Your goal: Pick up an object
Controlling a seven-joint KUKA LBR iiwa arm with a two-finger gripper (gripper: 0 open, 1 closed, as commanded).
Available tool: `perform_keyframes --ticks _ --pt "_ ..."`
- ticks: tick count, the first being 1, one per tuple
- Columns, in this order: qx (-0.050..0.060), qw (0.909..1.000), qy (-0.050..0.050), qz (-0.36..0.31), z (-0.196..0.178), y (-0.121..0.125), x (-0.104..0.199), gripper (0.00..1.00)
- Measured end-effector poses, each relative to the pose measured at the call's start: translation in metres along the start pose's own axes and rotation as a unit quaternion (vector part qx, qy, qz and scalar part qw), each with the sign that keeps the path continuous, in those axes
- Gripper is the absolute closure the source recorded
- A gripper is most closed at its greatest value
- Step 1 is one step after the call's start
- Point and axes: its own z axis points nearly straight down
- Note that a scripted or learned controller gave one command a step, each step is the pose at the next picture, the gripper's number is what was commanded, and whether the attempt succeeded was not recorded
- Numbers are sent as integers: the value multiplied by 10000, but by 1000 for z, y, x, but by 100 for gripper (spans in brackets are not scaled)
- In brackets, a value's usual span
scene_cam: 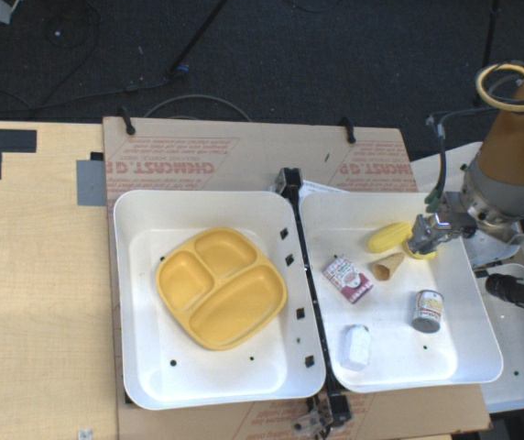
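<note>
We see the grey arm's two-finger gripper (424, 236) low over the right shallow white bin (482, 356), just beside the rounded yellow plastic piece (389, 237) and near the small tan cone (387, 266); whether its grasp is wide or narrow, we cannot tell. Our likely target is the yellow piece, lying toward the bin's far side; we judge a good pick needs the gripper centred over it, not at its end, coming straight down so it does not roll away; the cone lies close, so we should avoid nudging it. The small grey can (428, 310), the red-and-white packet (347, 279) and the white block (356, 346) lie well apart; the yellow divided tray (221, 287) fills the left bin (138, 356).
</note>
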Motion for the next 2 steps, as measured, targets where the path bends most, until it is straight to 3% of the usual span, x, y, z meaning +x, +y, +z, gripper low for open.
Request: perform_keyframes --ticks 2 --pt "20 10000 5 -16 -5 1 116 100"
